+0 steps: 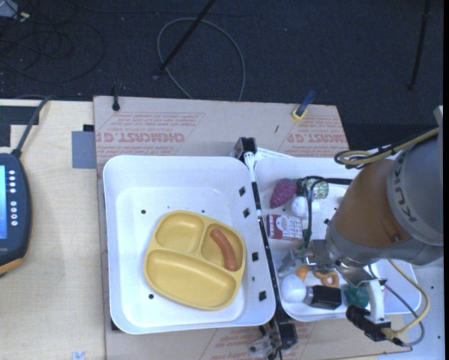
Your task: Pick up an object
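Reaching over a cardboard-lined counter (209,130) beside dark carpet.
End effector (314,265) sits low in the right bin (411,276), grip state unclear; clutter surrounds it, yellow tray (187,276) with sausage (224,247) lies leftward.

Grey arm (423,193) — orange band (366,208) — yellow cable (415,310)

A pale wood-grain worktop (48,306) fills the lower part of the scene. A brown cardboard sheet (209,130) with red printed lettering lies flat on it. Beyond the far edge of the worktop is dark carpeted floor (321,36), crossed by loose black and grey cables (202,32). A handheld control pendant (3,212) with a lit blue screen rests at the left edge.
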Controlling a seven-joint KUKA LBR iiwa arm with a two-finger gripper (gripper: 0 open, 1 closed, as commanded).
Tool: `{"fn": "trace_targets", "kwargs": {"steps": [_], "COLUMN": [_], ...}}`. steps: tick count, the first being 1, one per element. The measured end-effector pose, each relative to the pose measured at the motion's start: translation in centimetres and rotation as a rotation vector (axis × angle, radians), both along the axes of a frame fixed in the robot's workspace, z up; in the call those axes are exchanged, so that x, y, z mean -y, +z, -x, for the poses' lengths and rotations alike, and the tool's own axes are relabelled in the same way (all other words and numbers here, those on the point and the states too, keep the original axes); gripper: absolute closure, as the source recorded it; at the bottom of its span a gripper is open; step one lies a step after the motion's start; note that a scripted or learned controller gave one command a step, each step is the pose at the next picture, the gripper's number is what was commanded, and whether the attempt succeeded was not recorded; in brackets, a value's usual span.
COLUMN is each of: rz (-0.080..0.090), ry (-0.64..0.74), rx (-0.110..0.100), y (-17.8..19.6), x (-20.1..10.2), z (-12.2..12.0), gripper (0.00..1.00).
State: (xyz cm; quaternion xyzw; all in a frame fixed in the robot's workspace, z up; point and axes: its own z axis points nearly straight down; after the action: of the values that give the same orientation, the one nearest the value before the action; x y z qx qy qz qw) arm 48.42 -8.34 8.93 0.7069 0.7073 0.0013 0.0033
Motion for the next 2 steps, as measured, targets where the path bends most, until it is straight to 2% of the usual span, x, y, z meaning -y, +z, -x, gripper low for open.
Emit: {"fn": "trace_targets", "kwargs": {"steps": [1, 2], "rz": [-0.001, -0.002], "ry": [-0.001, 0.001], "rx": [0.000, -0.004], "y": [0.0, -0.1], "x": [-0.1, 1.6], "z": [0.6, -6.6], "gripper": [0.00, 0.00]}}
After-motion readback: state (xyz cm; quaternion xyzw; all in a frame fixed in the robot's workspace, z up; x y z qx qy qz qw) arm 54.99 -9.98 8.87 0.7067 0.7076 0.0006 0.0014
